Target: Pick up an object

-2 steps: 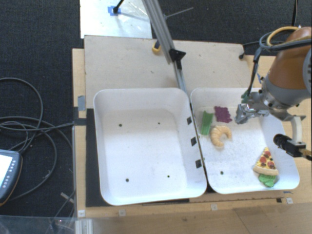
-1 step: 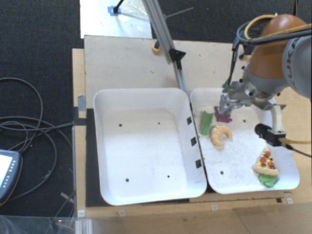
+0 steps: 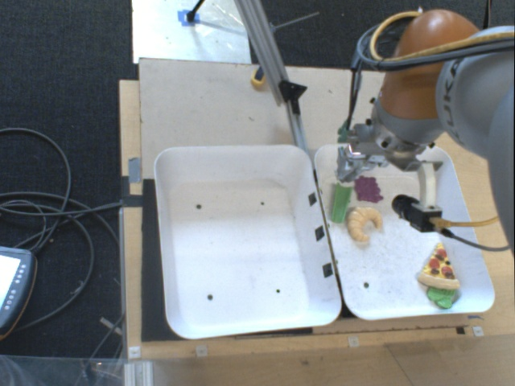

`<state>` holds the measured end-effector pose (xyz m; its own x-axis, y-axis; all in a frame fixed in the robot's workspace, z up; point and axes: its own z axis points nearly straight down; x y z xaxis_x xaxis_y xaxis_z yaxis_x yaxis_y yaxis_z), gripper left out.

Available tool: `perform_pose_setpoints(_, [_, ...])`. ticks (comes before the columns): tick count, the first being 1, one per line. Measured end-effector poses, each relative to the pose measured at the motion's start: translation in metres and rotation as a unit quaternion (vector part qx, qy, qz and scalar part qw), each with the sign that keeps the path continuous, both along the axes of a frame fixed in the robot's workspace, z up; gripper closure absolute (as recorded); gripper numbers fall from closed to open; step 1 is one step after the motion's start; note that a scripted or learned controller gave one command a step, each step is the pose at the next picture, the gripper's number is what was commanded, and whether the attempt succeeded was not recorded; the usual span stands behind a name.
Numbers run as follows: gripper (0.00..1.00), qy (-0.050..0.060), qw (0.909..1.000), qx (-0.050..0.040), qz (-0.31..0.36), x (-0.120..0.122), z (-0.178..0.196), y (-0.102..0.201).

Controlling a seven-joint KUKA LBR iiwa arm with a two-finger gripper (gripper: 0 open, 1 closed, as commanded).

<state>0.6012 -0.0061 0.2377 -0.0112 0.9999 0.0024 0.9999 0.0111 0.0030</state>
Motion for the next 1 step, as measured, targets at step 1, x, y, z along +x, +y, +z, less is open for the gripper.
perform_pose_setpoints(1, [1.0, 0.0, 1.0, -0.0001, 0.0, 0.0169, 0.0014, 0.0436])
